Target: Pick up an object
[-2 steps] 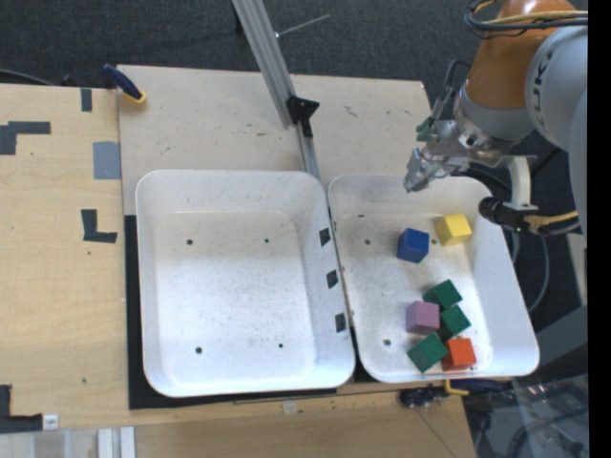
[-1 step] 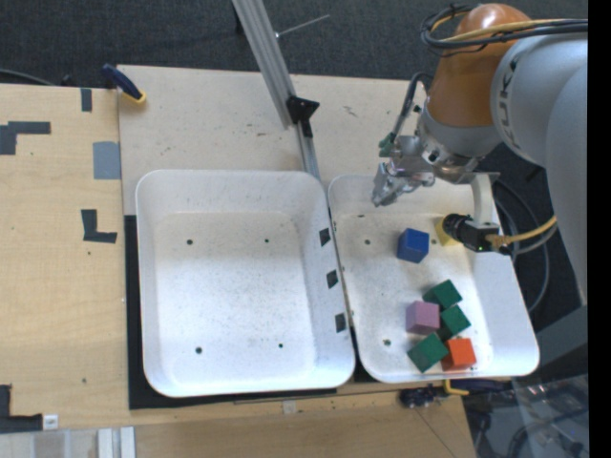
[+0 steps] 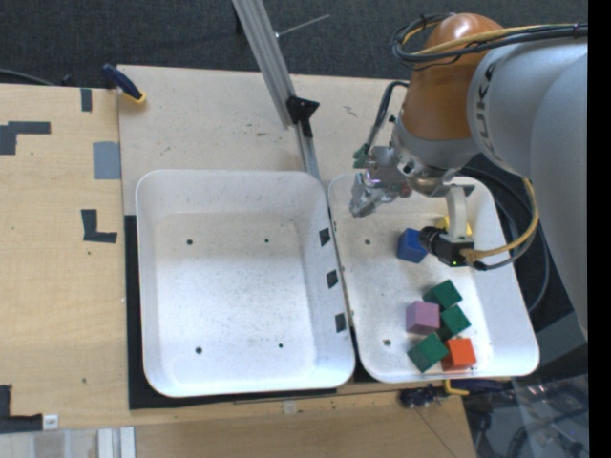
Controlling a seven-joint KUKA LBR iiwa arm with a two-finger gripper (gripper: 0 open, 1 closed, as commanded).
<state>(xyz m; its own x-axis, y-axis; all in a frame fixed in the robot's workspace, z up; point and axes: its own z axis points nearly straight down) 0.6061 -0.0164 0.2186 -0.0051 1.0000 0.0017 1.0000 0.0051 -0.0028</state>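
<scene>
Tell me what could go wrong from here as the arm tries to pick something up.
1. The gripper sits near the left wall of the right bin, apart from the blue cube. Going down here would probably catch nothing or clip the wall.
2. The purple cube, orange cube and green cubes are packed tight, so a grasp there may jam or shove neighbours.
</scene>
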